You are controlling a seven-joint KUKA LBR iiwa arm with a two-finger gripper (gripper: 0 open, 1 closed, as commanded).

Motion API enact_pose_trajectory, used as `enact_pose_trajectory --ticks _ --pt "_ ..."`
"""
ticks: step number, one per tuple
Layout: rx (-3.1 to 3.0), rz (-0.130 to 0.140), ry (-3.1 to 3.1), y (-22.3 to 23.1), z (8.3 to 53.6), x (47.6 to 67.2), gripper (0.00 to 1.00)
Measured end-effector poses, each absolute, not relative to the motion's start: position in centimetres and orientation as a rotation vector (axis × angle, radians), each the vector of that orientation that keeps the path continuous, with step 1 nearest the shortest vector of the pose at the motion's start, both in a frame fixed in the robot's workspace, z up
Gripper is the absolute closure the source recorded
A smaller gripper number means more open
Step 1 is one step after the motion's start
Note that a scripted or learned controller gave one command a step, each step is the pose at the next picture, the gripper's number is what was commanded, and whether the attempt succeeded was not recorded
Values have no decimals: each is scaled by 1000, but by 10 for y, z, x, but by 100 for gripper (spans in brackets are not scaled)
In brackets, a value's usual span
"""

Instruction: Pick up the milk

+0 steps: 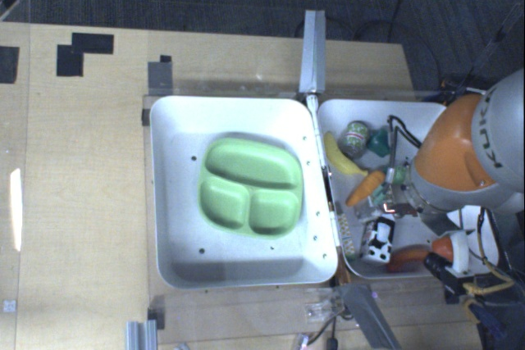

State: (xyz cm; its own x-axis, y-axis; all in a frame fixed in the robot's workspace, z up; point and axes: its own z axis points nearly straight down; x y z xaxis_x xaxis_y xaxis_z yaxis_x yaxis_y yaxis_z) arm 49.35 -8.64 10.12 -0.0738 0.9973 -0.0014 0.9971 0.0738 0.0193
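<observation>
Milk carton (378, 241), black-and-white patches, lying low in the right bin (353, 265), lower right of frame; just above it the gripper (392, 205), grip impossible to read from here; beside that, carrot (364, 188), banana (342, 156); green tray (250, 185) over in left bin (176, 201)

The right bin (426, 106) is crowded: a banana (342, 156), a carrot (364, 188), a round can (356, 135) and a teal item (378, 143) fill its upper left, leaving narrow gaps. The milk (378, 240) lies near the front wall with a red-brown item (408, 257) touching its right side; the arm (463, 156) overhangs the bin's right half. The left bin (168, 176) has open floor around a green divided tray (250, 185), widest along its left and front
</observation>
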Motion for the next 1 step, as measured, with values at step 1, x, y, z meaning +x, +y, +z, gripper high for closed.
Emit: enact_pose_trajectory --ticks 1 --pt "2007 5 2412 -20 185 500 100"
